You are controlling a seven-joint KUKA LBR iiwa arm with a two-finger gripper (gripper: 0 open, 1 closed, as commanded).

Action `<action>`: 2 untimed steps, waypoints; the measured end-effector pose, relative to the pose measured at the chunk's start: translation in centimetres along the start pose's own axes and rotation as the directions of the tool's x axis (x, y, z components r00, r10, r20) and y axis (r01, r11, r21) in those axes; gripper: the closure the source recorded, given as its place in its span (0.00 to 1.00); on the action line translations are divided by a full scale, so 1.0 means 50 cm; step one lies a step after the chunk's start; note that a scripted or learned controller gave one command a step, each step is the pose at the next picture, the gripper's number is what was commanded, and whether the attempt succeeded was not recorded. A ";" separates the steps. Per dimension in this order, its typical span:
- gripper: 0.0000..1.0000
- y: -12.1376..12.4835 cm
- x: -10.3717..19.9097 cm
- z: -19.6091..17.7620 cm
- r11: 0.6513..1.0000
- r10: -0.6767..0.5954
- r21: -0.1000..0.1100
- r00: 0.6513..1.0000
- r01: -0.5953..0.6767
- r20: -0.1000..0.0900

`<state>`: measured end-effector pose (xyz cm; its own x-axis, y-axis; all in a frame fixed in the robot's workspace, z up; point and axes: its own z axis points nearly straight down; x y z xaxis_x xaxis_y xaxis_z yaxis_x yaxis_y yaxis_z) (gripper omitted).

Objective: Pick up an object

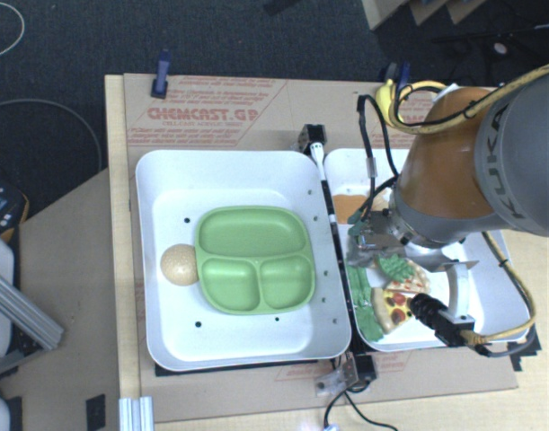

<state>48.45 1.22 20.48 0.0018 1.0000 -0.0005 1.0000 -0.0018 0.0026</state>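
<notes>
Care is called for in the camera view, since the tool (369, 244) is seen low over the right bin (510, 287), close to that bin's left wall and crowded by several small things. A pizza slice toy (397, 303) lies just below the tool in the picture, with a green leafy piece (394, 266) touching its upper edge, and an orange-brown piece (347, 207) rests nearer the bin's far end. For a clean pick, one thing is best singled out, probably the leafy piece, as it lies nearest the tool. The descent should be kept clear of the wall, so that the bin is not caught instead.

In the left bin (154, 241), a green divided tray (254, 259) sits in the middle with a beige ball (178, 264) touching its left side; both are well apart from the tool.

Much of the right bin is covered by the grey arm (517, 160) and its orange band (445, 164). Whether the tool is wide or narrow cannot be told, nor whether anything is held. The leafy piece and the orange-brown piece are partly hidden, so their full shapes are uncertain.
</notes>
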 end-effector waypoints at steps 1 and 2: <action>1.00 0.001 0.000 -0.020 1.000 0.000 -0.002 1.000 0.000 0.000; 1.00 -0.010 0.100 -0.060 1.000 -0.007 -0.001 1.000 0.007 -0.001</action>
<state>47.94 6.24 23.49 -0.0053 1.0000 0.0009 1.0000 0.0053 0.0032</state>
